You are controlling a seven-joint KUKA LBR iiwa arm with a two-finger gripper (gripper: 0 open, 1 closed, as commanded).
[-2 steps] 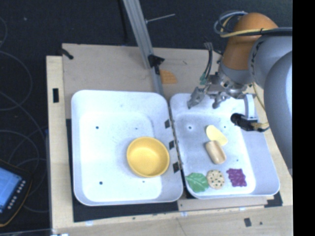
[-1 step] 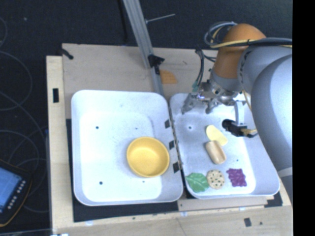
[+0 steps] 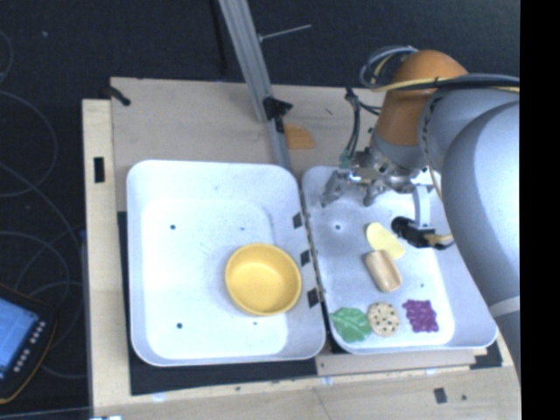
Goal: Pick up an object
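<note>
Hovering over the far end of the right bin point(image 3: 455, 322), the tool point(image 3: 353, 187) has its fingers spread and holds nothing. The bread roll point(image 3: 382, 270) lies nearer the camera; the approach step seems under way, and descending there comes next.

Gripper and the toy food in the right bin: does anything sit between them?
Nothing visible does. The gripper hangs over the far end of the right bin; bare white floor separates it from the pale yellow piece and tan bread roll.
</note>
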